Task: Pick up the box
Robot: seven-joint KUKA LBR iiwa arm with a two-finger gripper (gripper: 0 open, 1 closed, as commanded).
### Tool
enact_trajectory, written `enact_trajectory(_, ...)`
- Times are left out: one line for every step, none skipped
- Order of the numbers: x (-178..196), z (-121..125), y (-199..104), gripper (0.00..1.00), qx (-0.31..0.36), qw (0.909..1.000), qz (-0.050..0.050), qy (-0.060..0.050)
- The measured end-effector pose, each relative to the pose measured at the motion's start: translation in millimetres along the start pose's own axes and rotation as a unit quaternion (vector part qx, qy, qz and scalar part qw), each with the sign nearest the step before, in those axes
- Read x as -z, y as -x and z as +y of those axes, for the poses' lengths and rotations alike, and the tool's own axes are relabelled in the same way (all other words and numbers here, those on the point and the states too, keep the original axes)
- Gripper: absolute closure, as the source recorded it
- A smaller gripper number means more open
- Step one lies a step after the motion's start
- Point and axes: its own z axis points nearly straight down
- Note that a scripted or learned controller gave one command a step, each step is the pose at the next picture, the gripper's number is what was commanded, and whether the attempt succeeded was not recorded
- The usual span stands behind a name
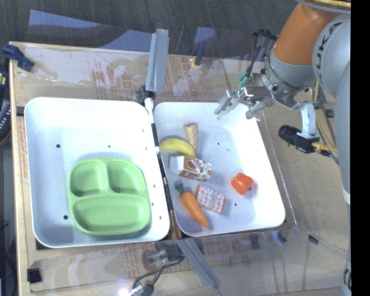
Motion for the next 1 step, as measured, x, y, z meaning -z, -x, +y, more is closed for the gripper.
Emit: enact_trajectory(-136.9,-53.4,-48.5,0.0,0.052,0.9986,-0.001,0.0)
